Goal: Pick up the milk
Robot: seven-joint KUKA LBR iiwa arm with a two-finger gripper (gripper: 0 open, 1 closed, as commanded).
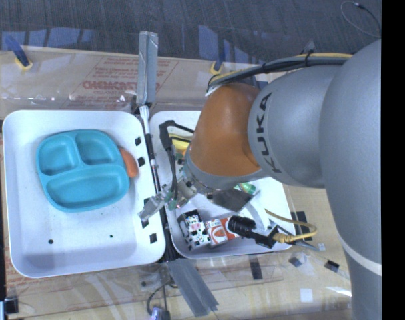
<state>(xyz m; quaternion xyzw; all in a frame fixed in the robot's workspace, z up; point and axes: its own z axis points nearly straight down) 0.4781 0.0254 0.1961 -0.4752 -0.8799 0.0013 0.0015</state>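
On arm point(282, 132): "KUKA" | on bench sheet point(116, 82): red "CHEMCAST" | end effector point(164, 202) grip unclear

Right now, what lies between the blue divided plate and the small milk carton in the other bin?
In the camera view, between the blue divided plate and the small milk carton lie bare white bin floor and the two bins' adjoining rims.

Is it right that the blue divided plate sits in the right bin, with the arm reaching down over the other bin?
Not quite. The camera view shows the blue divided plate in the left bin, not the right one. The rest holds: the arm reaches down over the other bin, the right bin, where a small carton lies near the front.
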